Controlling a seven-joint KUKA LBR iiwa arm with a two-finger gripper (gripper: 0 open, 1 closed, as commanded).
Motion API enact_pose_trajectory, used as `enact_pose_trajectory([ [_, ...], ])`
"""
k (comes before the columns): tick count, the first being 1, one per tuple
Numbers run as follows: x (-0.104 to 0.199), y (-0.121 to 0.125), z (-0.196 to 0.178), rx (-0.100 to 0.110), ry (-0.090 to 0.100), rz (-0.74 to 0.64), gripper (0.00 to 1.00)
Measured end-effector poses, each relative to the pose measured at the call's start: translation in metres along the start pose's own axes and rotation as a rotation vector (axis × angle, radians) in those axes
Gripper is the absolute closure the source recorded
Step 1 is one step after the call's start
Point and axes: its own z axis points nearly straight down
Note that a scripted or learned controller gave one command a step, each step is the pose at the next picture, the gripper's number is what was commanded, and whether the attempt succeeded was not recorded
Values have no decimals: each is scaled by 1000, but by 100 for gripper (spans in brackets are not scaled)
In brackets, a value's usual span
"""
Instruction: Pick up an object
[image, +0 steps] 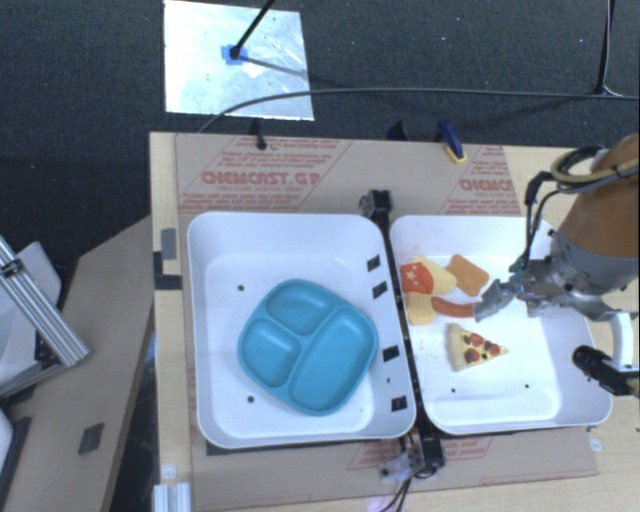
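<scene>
My gripper (492, 298) hangs low in the right bin (575, 405), just beside the sausage (454, 307) and above the pizza slice (473, 347); its grasp I cannot tell; a blue plate (307, 345) lies in the left bin (225, 400).

A robotics lab: the desk (330, 175) is covered in brown printed board, with two white bins (300, 235) clamped side by side. Loose cables (420, 92) cross dark carpet (80, 100), and aluminium framing (35, 310) stands off the desk's left edge.
</scene>
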Motion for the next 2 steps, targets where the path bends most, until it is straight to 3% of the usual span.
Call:
enact_pose_trajectory([
  [1, 0, 3, -7, -13, -2, -3, 0],
  [2, 9, 3, 52, -9, -1, -2, 0],
])
